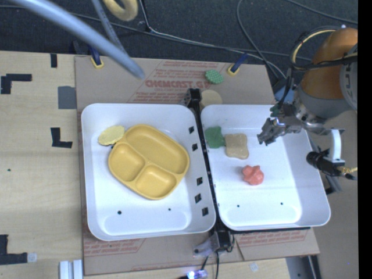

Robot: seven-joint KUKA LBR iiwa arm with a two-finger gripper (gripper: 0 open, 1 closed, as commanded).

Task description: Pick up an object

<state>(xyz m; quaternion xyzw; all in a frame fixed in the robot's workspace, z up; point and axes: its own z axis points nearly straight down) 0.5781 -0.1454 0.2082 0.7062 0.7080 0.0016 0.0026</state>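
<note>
Pink object (pixel 252 174) in right bin (pixel 290 211), tool (pixel 268 133) above, grip unclear, "CHEMCRAST" on cardboard (pixel 168 83)

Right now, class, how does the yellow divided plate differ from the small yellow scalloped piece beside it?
The yellow divided plate is far larger than the small yellow scalloped piece. The plate has three compartments; the scalloped piece looks flat and undivided. The plate sits near the middle of the left white bin; the scalloped piece lies at the plate's upper-left edge. Both are yellow and in that same bin.
</note>
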